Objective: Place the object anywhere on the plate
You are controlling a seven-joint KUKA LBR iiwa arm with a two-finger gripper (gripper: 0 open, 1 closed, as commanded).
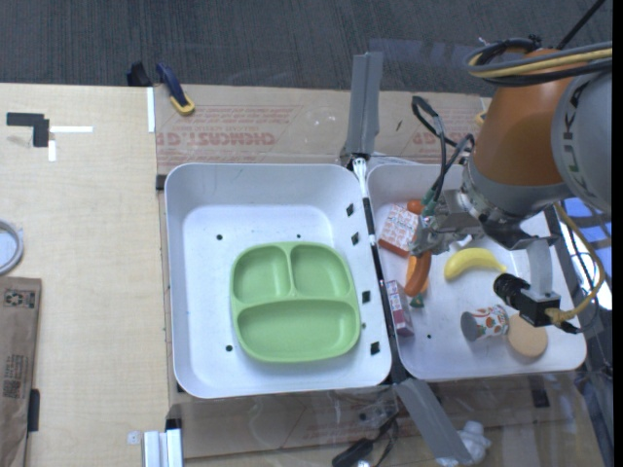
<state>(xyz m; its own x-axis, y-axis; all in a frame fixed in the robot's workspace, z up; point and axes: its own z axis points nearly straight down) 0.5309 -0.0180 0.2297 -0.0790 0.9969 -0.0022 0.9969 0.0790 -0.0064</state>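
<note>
Here the gripper (435, 230) is seen lowered into the right bin (565, 356), near that bin's left wall; whether it is spread or pressed together cannot be told, and nothing is seen clamped in it. Directly beneath and beside it lies a cluster of objects: a white and red packet (397, 227) to its left, and an orange carrot-like piece (417, 273) just below, with a small green end at its lower tip. A yellow banana (473, 262) is placed just to the right of the gripper, apart from the carrot-like piece. Further toward the bin's front, a small grey-and-white cup (486, 324) lies on its side, beside a tan round disc (528, 341). A dark red bar (397, 308) rests along the left wall of the same bin (close to the divide between the two bins). Above the gripper, the arm's orange band (521, 134) and looping black cables (443, 149) are shown, covering the bin's upper right part. The green plate (294, 302), divided into three compartments, is set in the middle of the left bin (195, 261), well apart from the gripper. On the wooden bench (78, 212) to the left, a roll of tape (8, 249) is partly visible.
</note>
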